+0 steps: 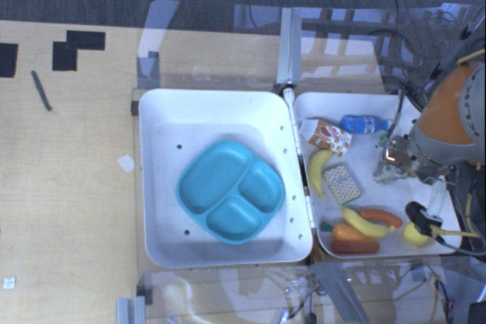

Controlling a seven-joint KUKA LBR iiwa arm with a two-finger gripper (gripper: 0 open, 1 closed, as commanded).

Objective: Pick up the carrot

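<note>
Far to the left of my gripper (392,160) sits the left white bin (159,186), holding a blue divided plate (231,192) with three compartments. A metal divider rail (296,155) separates it from the right white bin (307,111), where my gripper hangs.

Within that right bin, well left of my gripper and a little higher in the view, lies a small carton printed in orange and white (329,137). Below it, a yellow banana (319,171) curves along the bin's left side, and just beside that lies a flat checkered packet (342,184). Nearer me and higher in the view lies a blue plastic bottle (364,124) on its side.

Below and left of my gripper is a cluster: the carrot (355,234), orange, along the bin's near wall, touching a second banana (364,224), with what may be another orange vegetable (381,217) just above. A small yellow fruit, perhaps a lemon (416,234), lies below and to my right.

My gripper hovers over bare bin floor, well apart from the carrot, gripping nothing. I cannot tell how its jaws are set.
</note>
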